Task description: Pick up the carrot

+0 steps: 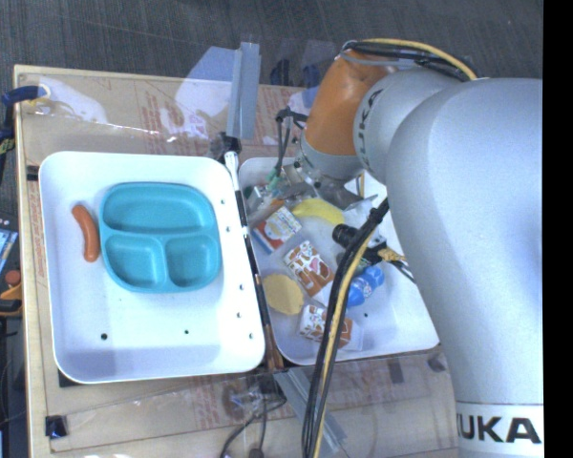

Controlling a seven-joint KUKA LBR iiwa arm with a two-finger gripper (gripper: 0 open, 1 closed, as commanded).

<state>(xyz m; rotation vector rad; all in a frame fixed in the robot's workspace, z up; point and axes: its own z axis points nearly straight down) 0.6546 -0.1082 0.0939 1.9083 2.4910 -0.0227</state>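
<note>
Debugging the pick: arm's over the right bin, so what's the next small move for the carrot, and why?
Probably swing left. The carrot lies in the left bin beside the blue divided tray, while the arm's wrist hangs over the cluttered right bin.

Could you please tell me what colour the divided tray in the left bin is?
The divided tray is turquoise blue, seen clearly in the camera view.

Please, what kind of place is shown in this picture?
Probably a robotics lab bench for picking tests: a large KUKA arm reaches over two white bins, which hold toy food and a blue divided tray, with loose cables.
</note>
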